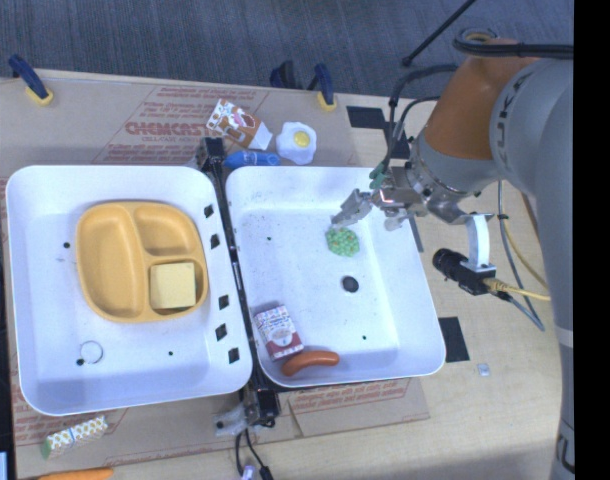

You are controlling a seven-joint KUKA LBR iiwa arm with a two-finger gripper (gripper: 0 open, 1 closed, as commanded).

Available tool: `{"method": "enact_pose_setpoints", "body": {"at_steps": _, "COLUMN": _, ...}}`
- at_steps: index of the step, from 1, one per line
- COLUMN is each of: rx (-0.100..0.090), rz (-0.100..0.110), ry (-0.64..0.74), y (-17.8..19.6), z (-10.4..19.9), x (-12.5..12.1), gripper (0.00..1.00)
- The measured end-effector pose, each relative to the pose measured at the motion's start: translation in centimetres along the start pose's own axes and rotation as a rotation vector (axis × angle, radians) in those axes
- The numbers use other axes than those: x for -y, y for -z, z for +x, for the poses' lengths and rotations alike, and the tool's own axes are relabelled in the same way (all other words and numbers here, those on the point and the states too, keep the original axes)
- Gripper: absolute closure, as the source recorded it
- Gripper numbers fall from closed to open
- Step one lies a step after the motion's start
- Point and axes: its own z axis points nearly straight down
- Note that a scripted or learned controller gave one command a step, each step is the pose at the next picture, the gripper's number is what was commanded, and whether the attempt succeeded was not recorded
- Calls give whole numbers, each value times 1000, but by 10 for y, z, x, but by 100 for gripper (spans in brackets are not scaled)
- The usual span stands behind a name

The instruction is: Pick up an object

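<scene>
overhead, hovering in the right bin point(410, 313) near its upper right corner: the hand point(357, 211), reached in from the right, fingers spread wide with nothing between them, tips just above and beside a green bumpy object point(343, 240) lying on the bin floor. lower in the same bin, well apart: a small dark disc point(350, 285), a red-and-white packet point(278, 331) and a sausage point(310, 361) touching it. resting in the left bin point(25, 268): a yellow divided tray point(120, 258) carrying a pale yellow block point(173, 286).
</scene>
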Motion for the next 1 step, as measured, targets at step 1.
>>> {"method": "enact_pose_setpoints", "body": {"at_steps": 1, "rx": -2, "rz": 3, "ry": -202, "y": -84, "z": -7, "x": -33, "gripper": 0}}
